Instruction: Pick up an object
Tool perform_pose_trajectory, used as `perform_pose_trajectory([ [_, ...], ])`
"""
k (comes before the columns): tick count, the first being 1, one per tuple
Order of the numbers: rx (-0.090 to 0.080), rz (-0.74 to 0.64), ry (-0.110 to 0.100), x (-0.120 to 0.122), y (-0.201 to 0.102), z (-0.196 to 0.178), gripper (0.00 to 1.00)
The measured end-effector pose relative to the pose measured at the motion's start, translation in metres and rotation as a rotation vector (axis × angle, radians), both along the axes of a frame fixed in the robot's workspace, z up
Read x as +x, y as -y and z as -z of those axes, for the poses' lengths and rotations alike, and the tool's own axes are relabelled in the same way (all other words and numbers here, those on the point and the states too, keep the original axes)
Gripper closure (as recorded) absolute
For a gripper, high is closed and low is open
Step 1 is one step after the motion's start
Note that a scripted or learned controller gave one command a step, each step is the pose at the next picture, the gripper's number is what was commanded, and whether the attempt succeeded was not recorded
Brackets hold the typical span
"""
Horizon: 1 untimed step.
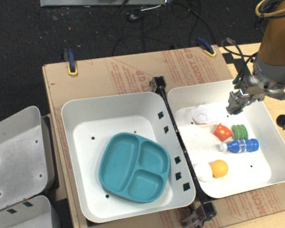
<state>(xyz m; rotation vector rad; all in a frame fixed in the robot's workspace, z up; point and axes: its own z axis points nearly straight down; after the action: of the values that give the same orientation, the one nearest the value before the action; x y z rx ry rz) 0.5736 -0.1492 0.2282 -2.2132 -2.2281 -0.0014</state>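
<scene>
From my feed the gripper (234, 104) hangs over the right bin (271, 135), above the upper edge of the toys; can't tell its state. Below it sit an orange-red block (222, 132), green piece (239, 131), blue bottle (242, 146) and orange ball (219, 168). Teal divided plate (134, 167) fills the left bin (81, 125). Cardboard lettering isn't readable.

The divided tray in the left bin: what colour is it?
Teal, a blue-green; the tray shows plainly in the camera view.

A brown bench (100, 72) carries two shallow white bins side by side, the left bin (75, 120) and right bin (277, 171) touching
</scene>
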Motion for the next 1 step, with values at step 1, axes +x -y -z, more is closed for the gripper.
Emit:
perform_pose_trajectory([
  [1,0.001,-0.002,-0.001,0.0083,-0.0599,0.0077,1.00],
])
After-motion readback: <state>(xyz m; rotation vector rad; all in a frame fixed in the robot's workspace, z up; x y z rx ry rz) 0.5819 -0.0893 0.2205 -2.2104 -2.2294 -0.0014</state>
